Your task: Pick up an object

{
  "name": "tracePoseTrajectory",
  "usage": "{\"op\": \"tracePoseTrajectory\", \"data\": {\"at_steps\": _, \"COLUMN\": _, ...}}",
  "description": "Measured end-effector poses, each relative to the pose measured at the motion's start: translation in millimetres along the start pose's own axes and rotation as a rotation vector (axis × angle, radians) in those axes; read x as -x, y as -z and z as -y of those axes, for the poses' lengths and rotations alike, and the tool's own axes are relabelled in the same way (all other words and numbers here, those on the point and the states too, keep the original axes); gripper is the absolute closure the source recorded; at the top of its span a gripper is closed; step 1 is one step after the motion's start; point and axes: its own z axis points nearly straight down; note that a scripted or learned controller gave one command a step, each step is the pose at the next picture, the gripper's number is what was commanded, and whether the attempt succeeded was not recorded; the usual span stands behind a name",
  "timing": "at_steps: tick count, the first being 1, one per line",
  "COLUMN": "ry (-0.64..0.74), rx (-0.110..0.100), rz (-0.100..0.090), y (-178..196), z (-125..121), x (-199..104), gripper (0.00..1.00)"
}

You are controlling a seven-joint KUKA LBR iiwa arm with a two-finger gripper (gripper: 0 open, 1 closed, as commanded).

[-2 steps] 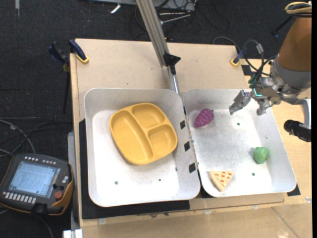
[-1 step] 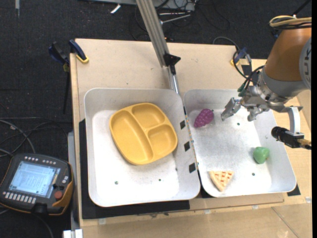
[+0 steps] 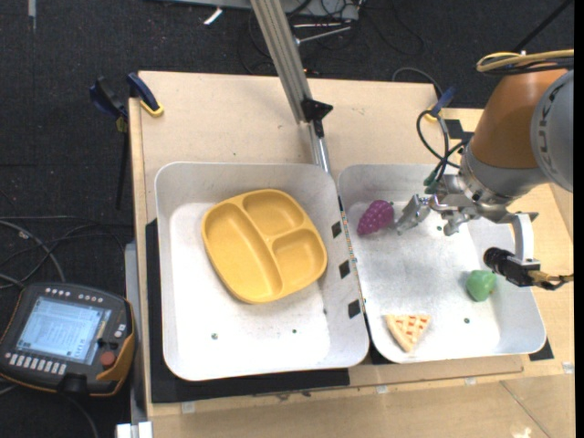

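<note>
Closest to my camera I'm seeing the teach pendant [image 3: 62,336] sitting bottom left off the bench, and next over the yellow divided plate [image 3: 265,244] is lying flat in the left bin [image 3: 182,336]. In the right bin [image 3: 511,331] I'm looking at a purple grape bunch [image 3: 375,216] near the top left, a waffle-patterned wedge [image 3: 407,330] near the front and a green piece [image 3: 480,285] toward the right. The gripper [image 3: 412,214] is hanging just beside the grapes, fingers looking parted and holding nothing.
</note>
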Motion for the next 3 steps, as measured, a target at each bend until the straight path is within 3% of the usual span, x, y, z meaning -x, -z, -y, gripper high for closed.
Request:
{"op": "tracePoseTrajectory", "data": {"at_steps": 1, "ry": 0.0, "rx": 0.0, "rz": 0.0, "y": -44, "z": 1, "x": -6, "gripper": 0.0}}
{"op": "tracePoseTrajectory", "data": {"at_steps": 2, "ry": 0.0, "rx": 0.006, "rz": 0.001, "y": -31, "z": 0, "x": -5, "gripper": 1.0}}
{"op": "tracePoseTrajectory", "data": {"at_steps": 3, "ry": 0.003, "rx": 0.01, "rz": 0.001, "y": 24, "z": -4, "x": -16, "gripper": 1.0}}
